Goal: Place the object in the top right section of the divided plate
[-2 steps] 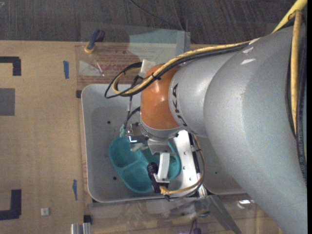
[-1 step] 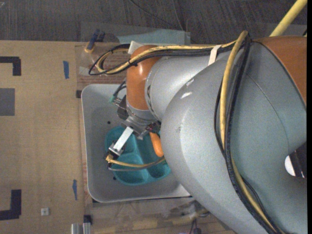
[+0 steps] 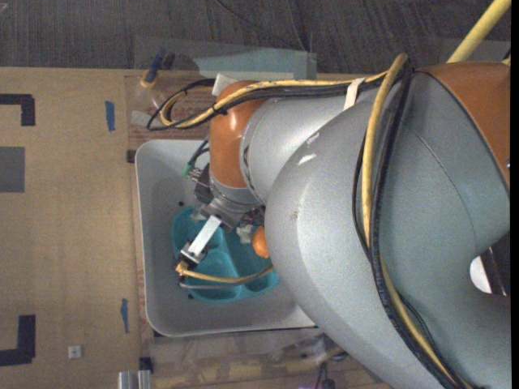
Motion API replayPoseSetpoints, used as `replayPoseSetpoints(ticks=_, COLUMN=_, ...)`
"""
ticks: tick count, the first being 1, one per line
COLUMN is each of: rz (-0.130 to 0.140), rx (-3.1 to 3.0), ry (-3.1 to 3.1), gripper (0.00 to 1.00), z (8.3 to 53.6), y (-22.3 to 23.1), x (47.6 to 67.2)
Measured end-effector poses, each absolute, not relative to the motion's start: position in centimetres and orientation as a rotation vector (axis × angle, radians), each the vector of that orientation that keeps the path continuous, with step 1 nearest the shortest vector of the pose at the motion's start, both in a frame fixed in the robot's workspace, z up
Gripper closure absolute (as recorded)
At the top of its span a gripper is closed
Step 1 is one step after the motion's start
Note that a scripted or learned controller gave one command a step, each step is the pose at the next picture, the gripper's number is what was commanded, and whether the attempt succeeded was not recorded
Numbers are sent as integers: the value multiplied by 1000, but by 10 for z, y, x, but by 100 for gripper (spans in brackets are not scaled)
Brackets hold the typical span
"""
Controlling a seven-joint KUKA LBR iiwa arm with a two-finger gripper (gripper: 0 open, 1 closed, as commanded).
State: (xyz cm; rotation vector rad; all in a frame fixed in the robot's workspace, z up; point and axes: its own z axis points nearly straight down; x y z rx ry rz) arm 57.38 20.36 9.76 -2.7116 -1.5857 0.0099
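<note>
A teal divided plate (image 3: 212,275) lies in the left white bin (image 3: 156,217), with its ridges showing near the lower right. My gripper (image 3: 233,215) hangs low over the plate's upper part, below the orange wrist band. A small round orange object (image 3: 259,242) shows just right of the gripper, at the arm's edge above the plate. I cannot tell whether it is held or resting on the plate. The arm hides the plate's right side.
The big grey arm (image 3: 381,217) covers the right bin and most of the view. Yellow and black cables (image 3: 186,108) loop above the bin's top edge. Cardboard with black corner marks and blue tape (image 3: 57,217) lies left of the bin.
</note>
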Motion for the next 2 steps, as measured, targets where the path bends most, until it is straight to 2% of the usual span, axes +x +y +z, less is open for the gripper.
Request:
replayPoseSetpoints(ticks=1, rz=-2, rx=-2994, ry=-949, gripper=0, z=180, y=223, x=596)
replayPoseSetpoints(ticks=2, rz=-30, rx=-3109, ry=-421, gripper=0, z=113, y=223, x=563)
